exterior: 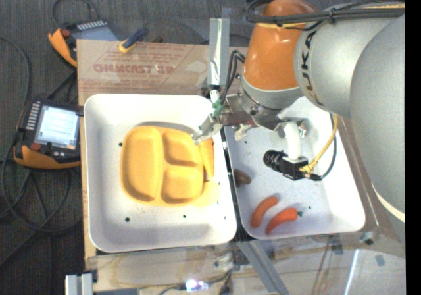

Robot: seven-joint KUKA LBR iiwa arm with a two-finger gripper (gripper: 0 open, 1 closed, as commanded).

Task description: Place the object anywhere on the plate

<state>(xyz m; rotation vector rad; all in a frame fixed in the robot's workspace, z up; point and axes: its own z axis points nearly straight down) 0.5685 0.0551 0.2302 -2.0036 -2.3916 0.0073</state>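
A yellow plate (161, 163) with three compartments lies in the left white bin (105, 221). My gripper (209, 128) hangs over the plate's upper right corner, close to the wall between the two bins. I see nothing clearly held in it. In the right bin (335, 211) lie a small brown piece (242, 177), an orange sausage-shaped piece (264, 209) and a carrot (284, 218) with a green tip, all near its front left part and apart from the gripper.
The arm's orange band and grey body (316, 70) cover the back of the right bin. A black connector with a yellow cable (287, 162) hangs below the wrist. A cardboard sheet (138, 70) lies behind the left bin, and a teach pendant (49, 132) sits left of it.
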